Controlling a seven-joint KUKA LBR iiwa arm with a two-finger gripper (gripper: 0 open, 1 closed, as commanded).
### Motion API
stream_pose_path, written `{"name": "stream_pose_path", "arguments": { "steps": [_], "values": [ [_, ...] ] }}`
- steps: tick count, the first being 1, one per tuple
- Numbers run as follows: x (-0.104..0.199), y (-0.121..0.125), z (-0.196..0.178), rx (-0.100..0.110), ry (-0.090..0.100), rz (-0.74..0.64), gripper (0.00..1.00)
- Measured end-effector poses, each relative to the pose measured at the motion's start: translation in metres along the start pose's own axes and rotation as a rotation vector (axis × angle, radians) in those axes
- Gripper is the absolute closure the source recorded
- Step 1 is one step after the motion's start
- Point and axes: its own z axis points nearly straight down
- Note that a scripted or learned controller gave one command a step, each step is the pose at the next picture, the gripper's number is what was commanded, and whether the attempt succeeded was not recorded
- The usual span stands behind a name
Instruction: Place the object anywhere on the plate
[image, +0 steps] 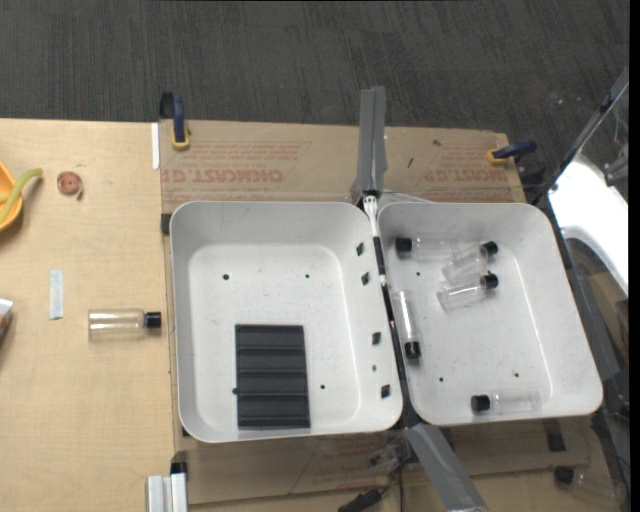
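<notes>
- The hand's state could not be told: nothing showed whether it was open, closed or gripping anything.
- The worktop (80, 400) was pale wood, running off the left and near edges.
- A cardboard sheet (270, 165) with mirrored red print lay under both bins, pinned at its far edge by a left clamp (174, 122) and a right clamp (510, 152).
- The left bin (200, 235) and the right bin (545, 240) touched along their inner walls; a grey bar (372, 140) ran out from that seam towards the far edge.
- The plate (271, 377), black and ribbed, lay flat in the left bin near its near wall, with nothing on it.
- Five clear vials with black caps lay on their sides in the right bin, all well apart from the plate: the far-left vial (418, 245), two overlapping vials (468, 272) near the middle, hard to separate against the white, a wall vial (407, 320) along the inner wall, and a near vial (503, 403) by the near wall.
- A stray vial (120, 321) lay on the worktop just left of the left bin.
- An orange dish (6, 200) was cut off by the left edge; a reddish disc (68, 183) sat near it, and a pale strip (56, 294) lay closer to the stray vial.
</notes>
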Motion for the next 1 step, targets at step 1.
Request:
{"name": "stream_pose_path", "arguments": {
  "steps": [1],
  "values": [
    [0.0518,0.0245,0.0008,0.0,0.0,0.165,0.0]
  ]
}}
